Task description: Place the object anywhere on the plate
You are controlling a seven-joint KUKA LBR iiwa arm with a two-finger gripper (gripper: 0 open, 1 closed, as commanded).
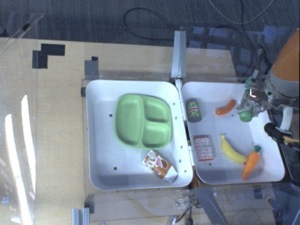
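The green divided plate lies in the left bin. My gripper hangs over the right bin, near its far right side. A small round green object sits directly under the gripper's tip, touching or very close to it. I cannot tell whether it is gripped. A red-orange sausage lies just left of the gripper.
The right bin also holds a dark can by the divider, a pink box, a banana and a carrot. A printed packet lies in the left bin in front of the plate. The arm comes in from the right.
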